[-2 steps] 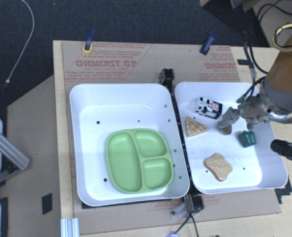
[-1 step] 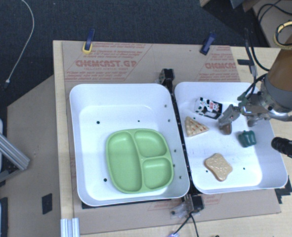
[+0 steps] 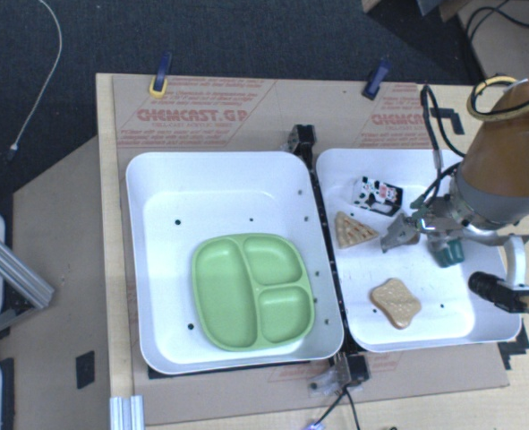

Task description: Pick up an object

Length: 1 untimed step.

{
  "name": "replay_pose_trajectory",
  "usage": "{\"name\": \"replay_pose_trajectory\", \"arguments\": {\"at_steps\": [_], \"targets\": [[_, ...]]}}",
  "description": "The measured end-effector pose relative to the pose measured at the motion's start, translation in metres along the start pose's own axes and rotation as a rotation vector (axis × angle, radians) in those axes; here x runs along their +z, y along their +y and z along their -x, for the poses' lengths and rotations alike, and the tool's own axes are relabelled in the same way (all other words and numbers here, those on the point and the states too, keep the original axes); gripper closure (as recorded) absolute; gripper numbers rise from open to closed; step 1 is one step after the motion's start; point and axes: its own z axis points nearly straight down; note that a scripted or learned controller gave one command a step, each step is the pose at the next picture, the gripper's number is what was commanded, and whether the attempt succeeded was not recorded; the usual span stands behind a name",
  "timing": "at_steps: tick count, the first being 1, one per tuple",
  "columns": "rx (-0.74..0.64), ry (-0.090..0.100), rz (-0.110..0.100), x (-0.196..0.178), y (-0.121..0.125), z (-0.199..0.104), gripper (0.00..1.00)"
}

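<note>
Gripper (image 3: 398,236): at centre right of the frame, low over the right bin (image 3: 479,330); two grey fingers point toward frame left, slightly spread, nothing visible between them.
Nearest candidate: triangular cracker-like piece (image 3: 354,231), lying flat just to frame left of the fingertips, apart from them; its point is aimed toward upper left.
Key relation: the triangular piece lies straight ahead of the fingers along their pointing direction, so a short advance toward frame left and a descent would likely bring it between them.
Other candidates: toast-shaped piece (image 3: 396,302) below the gripper in the frame, long axis running upper left to lower right; black-and-white packet (image 3: 378,194) above and slightly left; teal object (image 3: 447,253) beside the wrist, partly hidden.
Left bin (image 3: 157,195): holds a green divided plate (image 3: 251,289), well apart from the gripper.
Task status: judged as approach; no object lifted.
</note>
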Motion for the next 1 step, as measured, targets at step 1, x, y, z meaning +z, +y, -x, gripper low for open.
{"name": "replay_pose_trajectory", "arguments": {"at_steps": [1], "targets": [[0.000,-0.001,0.003,0.0534,0.0058,0.0070,0.00]]}}
